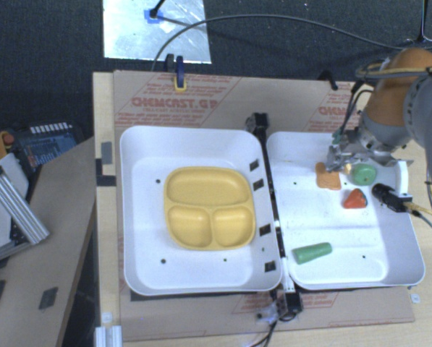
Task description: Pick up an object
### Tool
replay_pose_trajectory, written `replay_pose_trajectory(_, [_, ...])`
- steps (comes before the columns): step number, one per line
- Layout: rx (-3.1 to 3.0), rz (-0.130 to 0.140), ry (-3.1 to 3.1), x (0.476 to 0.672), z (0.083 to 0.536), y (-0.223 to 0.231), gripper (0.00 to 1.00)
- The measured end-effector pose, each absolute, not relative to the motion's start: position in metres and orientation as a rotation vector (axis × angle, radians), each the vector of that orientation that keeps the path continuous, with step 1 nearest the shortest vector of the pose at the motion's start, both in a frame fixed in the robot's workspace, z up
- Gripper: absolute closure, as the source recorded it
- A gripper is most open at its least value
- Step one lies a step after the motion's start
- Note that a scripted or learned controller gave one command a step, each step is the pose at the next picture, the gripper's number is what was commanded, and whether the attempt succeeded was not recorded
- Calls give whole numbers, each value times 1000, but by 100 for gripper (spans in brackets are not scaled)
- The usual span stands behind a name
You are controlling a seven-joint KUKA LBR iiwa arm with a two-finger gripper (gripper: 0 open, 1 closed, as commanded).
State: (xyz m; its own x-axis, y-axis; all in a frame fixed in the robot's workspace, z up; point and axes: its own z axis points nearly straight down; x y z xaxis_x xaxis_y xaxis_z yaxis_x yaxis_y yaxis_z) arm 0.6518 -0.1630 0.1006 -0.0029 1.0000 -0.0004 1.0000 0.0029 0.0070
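Orange flat piece (328, 177), rounded at its corners, lies in the right bin (396, 262) just below-left of the jaws (340, 155); whether they are clenched I cannot tell. Green round piece (363, 172) sits just beside them, red wedge (354, 199) below.

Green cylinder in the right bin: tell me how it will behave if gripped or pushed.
The green cylinder lies on its side on the flat floor of the right bin, so a sideways push would probably roll it. It looks smooth and rounded, so fingers may slip unless they close across its width. It seems small and likely light.
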Motion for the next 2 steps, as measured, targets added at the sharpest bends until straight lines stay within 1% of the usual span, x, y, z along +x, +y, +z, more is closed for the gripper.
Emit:
replay_pose_trajectory(1, [2215, 6, 2218, 656, 163, -170, 100])
replay_pose_trajectory(2, [2214, 4, 2221, 661, 208, -174, 100])
